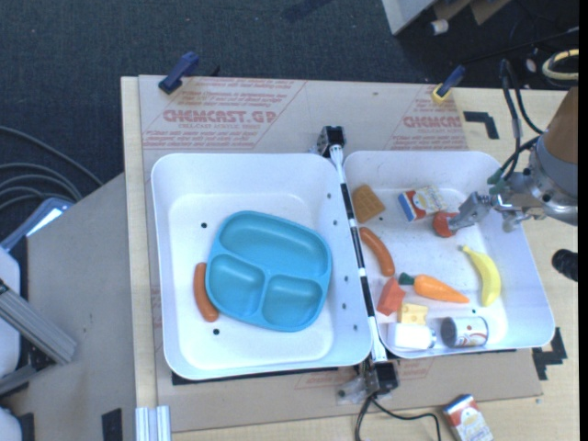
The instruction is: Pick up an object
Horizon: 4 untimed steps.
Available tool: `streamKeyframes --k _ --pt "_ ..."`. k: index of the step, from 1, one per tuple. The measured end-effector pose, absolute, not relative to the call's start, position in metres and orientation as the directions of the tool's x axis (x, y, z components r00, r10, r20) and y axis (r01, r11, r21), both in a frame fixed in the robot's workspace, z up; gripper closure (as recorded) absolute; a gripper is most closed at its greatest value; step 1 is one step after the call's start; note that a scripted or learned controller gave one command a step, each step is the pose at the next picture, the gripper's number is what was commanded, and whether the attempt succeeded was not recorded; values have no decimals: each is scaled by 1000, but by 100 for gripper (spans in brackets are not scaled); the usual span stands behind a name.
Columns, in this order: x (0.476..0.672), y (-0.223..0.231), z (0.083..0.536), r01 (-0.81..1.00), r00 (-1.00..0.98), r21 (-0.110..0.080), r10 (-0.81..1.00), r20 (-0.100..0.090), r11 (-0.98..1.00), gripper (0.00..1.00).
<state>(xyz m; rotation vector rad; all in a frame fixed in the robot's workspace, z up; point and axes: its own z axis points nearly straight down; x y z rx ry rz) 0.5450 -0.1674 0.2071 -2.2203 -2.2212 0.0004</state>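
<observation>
On a plywood bench over dark carpet, two shallow white bins are sitting side by side, and I am reaching into the right bin (524, 274) from its far right edge. My gripper (470, 211) is hanging low over the bin's upper half, its grey fingers pointing left, spread a little apart and closing on nothing. The small red tomato-like piece (445, 223) is lying just beside my fingertips, to their left and slightly nearer the camera; whether I am touching it, I cannot tell. That short offset is what my coming move is turning on, I judge: a small shift left and down would be putting the jaws around it. It is roundish, so no long axis is dictating my wrist angle. A small carton (416, 204) is resting just beyond it, crowding the far side. The banana (484, 275) is lying below my wrist, its length running up and down the bin, and the carrot (437, 288) is pointing rightward near it. The blue divided plate (269, 270) is occupying the left bin (175, 200), well apart.
</observation>
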Motion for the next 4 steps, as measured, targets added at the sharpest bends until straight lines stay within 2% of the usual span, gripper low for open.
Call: streamKeyframes --k 1,2,3,4 --pt "552 -186 84 1000 1 -1 1000 0 -1 0" --pt "628 -157 85 1000 -1 1 1000 0 1 0" --pt "628 -157 95 1000 -3 2 1000 -1 3 100" --pt "628 -157 95 1000 -3 2 1000 -1 3 0"
